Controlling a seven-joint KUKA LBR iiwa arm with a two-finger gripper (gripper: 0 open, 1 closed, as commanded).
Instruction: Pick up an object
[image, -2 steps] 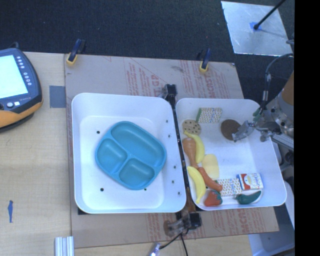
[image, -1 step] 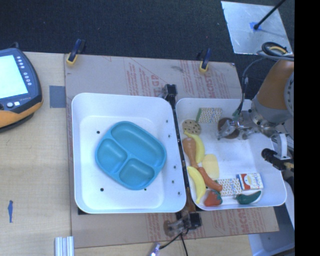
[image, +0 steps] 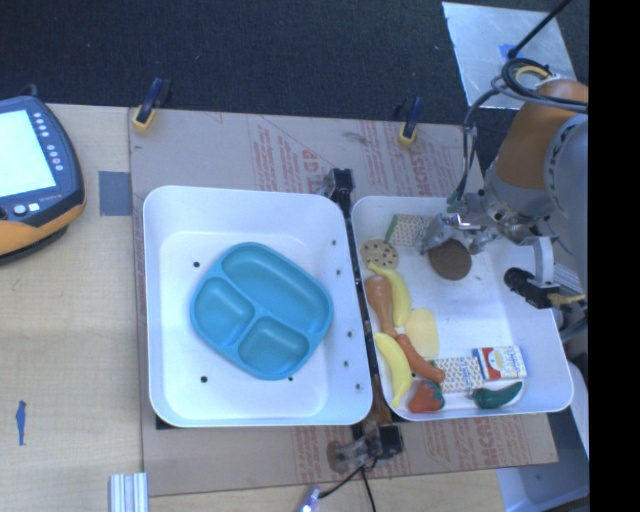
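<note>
The bench carries 2 white bins side by side. The left bin holds a blue divided plate at its middle. The arm reaches in over the far right corner of the right bin, and its gripper sits low near that bin's far edge, just above a brown round object; contact between them cannot be judged, and nothing is visibly clamped. A cookie lies at the far left corner, with a drumstick, bananas and a carrot strung along the left edge. A red pepper, a checkered pack, a small carton and a green pepper line the near edge.
</note>
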